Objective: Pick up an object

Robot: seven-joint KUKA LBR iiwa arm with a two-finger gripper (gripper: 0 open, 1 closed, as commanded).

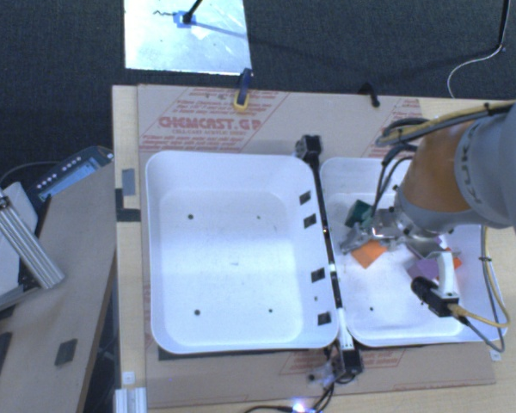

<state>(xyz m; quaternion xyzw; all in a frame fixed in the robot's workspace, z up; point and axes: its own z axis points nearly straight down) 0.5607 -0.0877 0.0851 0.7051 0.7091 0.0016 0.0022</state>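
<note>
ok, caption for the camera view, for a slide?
Grey arm's gripper low in right white bin beside orange block, green piece, purple piece.

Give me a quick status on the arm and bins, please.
Gripper low in right white bin, fingers unclear. Orange block beside it, green piece behind. Nothing seen held.

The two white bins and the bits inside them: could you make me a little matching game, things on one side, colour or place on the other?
Things:
1. Block beside the gripper
2. Block at the right bin's upper left
3. Block partly hidden under the arm
4. Clip on the board above the left bin

Colour or place:
A. Yellow
B. Purple
C. Orange
D. Green

Pairs:
1-C: orange block
2-D: green block
3-B: purple block
4-A: yellow clip
</note>
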